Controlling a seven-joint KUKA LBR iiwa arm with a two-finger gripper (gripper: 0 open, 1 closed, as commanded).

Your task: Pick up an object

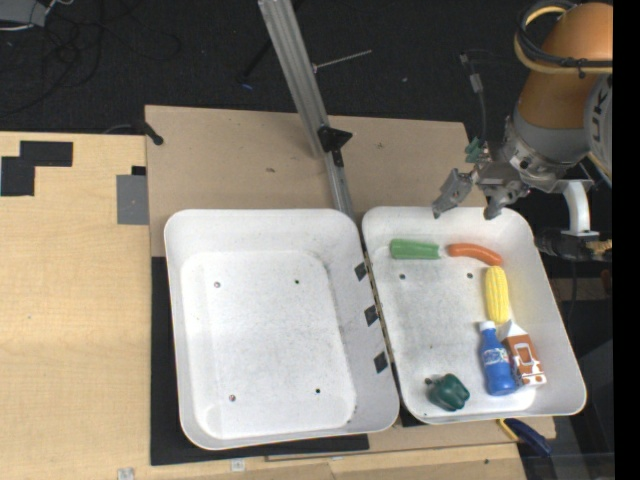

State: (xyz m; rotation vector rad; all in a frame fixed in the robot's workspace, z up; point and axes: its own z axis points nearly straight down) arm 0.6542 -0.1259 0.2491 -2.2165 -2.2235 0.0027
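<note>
Closest to me in the right bin, down at about 6 o'clock, sits a dark green pepper. Just to its 3 o'clock side a blue bottle lies lengthwise, with a small orange and white box touching its right flank. Further in, a yellow corn cob points up the bin, its lower end meeting the bottle's cap. Beyond that, an orange carrot lies crosswise at 1 o'clock, and a green pod-like piece lies just left of it, near 11 o'clock. The left bin stands beside, its rim against the right one's. At the far rim of the right bin the tool hangs above the edge with its two fingers spread apart, pinching nothing, the carrot just below it. Behind, a slanted metal rail rises from the table
</note>
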